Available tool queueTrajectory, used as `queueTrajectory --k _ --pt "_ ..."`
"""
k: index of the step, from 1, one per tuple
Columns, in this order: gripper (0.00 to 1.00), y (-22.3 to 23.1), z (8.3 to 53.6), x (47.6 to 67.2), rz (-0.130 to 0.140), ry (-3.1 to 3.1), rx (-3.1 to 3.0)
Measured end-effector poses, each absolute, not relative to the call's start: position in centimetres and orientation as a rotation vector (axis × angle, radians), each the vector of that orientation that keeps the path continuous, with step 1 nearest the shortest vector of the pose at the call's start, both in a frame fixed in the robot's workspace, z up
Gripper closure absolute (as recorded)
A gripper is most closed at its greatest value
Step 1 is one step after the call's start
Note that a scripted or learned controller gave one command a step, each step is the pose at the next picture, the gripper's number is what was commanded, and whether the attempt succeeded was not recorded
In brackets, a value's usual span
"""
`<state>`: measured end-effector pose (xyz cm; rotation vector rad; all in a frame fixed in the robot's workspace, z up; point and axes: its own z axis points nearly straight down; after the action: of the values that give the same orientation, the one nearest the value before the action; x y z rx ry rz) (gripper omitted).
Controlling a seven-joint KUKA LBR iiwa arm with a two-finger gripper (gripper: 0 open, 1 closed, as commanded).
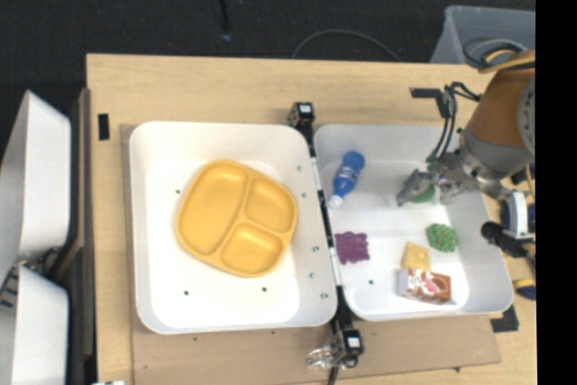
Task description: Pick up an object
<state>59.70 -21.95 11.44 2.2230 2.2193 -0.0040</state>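
In the right bin (379, 297) lie a blue and white bottle (346, 175), a purple bumpy piece (352, 247), a green bumpy piece (442, 236), a yellow block (416, 256) and a red and white packet (425, 286). My gripper (420, 189) hangs low over the bin's upper right part, above the green piece and to the right of the bottle. A small green thing shows right at its fingertips; whether it is held I cannot tell.
The left bin (153, 284) holds a yellow divided plate (236, 216). A grey tub (487, 33) stands behind the bench at the back right. Clamps sit at the seam between the bins, far (301, 114) and near (335, 349). White boxes (36, 185) flank the left.
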Motion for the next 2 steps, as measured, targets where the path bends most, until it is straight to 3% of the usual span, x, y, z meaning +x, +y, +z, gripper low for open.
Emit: queueTrajectory --k 1,2 --pt "0.00 -22.1 10.1 59.7 -0.003 2.216 2.224" --pt "1.00 -22.2 11.3 59.8 0.001 2.212 2.222"
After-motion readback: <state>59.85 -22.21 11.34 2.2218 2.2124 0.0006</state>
